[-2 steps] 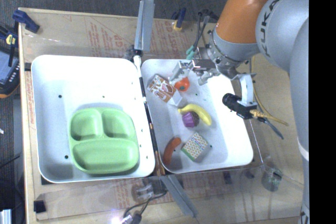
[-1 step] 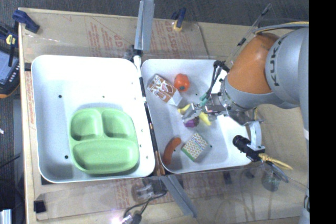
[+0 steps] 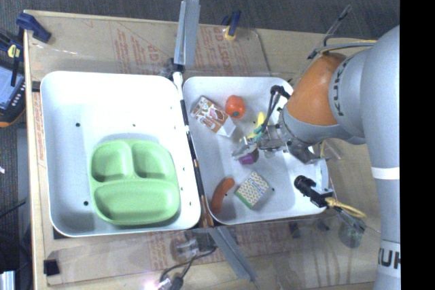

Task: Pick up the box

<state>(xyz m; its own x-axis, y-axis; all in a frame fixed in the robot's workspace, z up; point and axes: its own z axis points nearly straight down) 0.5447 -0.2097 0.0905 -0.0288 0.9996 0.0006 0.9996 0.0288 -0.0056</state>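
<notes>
Two small boxes lie in the right bin (image 3: pixel 204 88). A red and white patterned box (image 3: pixel 209 114) sits near the bin's far left corner. A green patterned box (image 3: pixel 253 189) lies near the front edge. My gripper (image 3: pixel 246 148) is low in the middle of this bin, between the two boxes and touching neither. It hovers right over a small purple thing (image 3: pixel 249 157), with a yellow piece (image 3: pixel 259 123) just behind it. Neither box is held.
An orange ball (image 3: pixel 235 106) rests beside the red and white box. A brown sausage (image 3: pixel 221 193) lies at the front left of the right bin. The left bin (image 3: pixel 61 98) holds a green divided tray (image 3: pixel 134 181). The arm's wrist covers the right bin's right side.
</notes>
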